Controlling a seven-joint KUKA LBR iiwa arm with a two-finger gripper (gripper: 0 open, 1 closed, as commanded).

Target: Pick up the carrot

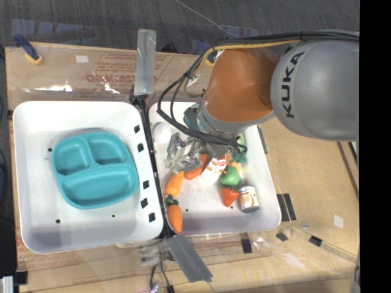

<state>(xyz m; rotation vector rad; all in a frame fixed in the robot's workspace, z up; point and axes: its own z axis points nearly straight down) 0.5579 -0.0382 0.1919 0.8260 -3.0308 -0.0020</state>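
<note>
A grey KUKA arm (pixel 317 84) with an orange band (pixel 238 84) reaches in from the right and covers the upper part of the right bin (pixel 269 215), hiding whatever lies beneath its wrist. The gripper (pixel 178 152), a tangle of grey metal below the wrist, hangs low over the bin's left half; whether it is spread or closed cannot be told from this angle, and nothing is seen clamped in it.

In the right bin lies a heap of toy food. Two orange pieces sit by the left wall: one (pixel 174 184) just below the gripper, and a second (pixel 175 218) near the bin's lower left corner. Either could be the carrot; the lower one, long and tapered, looks the likelier. A reddish-orange piece (pixel 194 173) lies next to the gripper, partly overlapped by a white packet (pixel 215 167). Right of these are a green vegetable (pixel 230 176), a red piece (pixel 228 196) and a small can (pixel 247 199) on its side.

The left bin (pixel 30 224) holds a teal divided plate (pixel 95 170), lying flat near the middle. Black cables (pixel 168 99) loop from the arm down beside the divider.
</note>
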